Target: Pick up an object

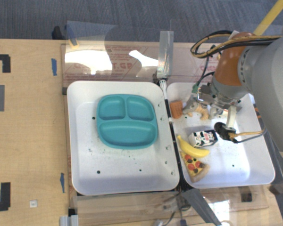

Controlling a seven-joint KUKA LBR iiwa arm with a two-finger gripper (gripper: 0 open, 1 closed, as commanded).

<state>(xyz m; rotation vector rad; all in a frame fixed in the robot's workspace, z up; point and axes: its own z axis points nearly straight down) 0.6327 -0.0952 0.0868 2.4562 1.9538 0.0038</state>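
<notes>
My gripper hangs low over the back left part of the right bin, below the arm's orange band. A pale tan object lies right at the gripper, and I cannot make out whether it is held. An orange-brown piece sits just left of it by the bin's wall. A black and white object lies in front of the gripper. Closer to the front are a yellow banana and a pizza slice.
The left bin holds a teal divided plate in its middle. A ridge where the bins meet runs between them. A clear upright panel stands behind the bins.
</notes>
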